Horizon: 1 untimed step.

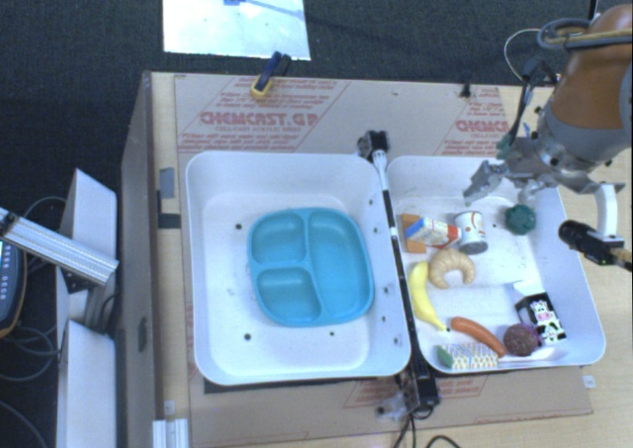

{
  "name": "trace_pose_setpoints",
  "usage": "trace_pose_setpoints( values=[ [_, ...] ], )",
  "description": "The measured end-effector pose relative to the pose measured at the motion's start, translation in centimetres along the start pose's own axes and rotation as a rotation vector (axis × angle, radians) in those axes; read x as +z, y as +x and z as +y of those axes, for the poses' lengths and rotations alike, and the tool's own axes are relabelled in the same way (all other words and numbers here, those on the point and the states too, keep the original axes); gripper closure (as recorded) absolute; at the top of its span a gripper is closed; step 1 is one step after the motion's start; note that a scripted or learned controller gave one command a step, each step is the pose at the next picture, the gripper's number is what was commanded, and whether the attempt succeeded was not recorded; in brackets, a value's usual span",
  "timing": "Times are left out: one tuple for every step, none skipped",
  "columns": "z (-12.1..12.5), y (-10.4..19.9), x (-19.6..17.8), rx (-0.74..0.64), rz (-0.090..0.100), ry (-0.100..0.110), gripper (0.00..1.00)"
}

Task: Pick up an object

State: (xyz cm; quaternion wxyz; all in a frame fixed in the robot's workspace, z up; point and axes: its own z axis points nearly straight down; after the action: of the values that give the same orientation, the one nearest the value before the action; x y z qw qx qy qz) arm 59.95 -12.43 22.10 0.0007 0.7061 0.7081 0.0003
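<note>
Camera view showed me a blue divided tray (310,266) in the left bin (213,199); at centre-right, a croissant (451,266) lay mid right bin (584,332), probably light, stiff plastic, best pinched across its middle. Upper right, the gripper (504,182) hovered, fingers apart, holding nothing.

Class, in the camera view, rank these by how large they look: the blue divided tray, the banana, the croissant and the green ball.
1. Blue divided tray
2. Banana
3. Croissant
4. Green ball
</note>
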Motion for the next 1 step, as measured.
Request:
trace_pose_setpoints(
  values=[
    [3.53, -2.41, 7.93, 0.002, 0.0, 0.002, 0.0]
  ],
)
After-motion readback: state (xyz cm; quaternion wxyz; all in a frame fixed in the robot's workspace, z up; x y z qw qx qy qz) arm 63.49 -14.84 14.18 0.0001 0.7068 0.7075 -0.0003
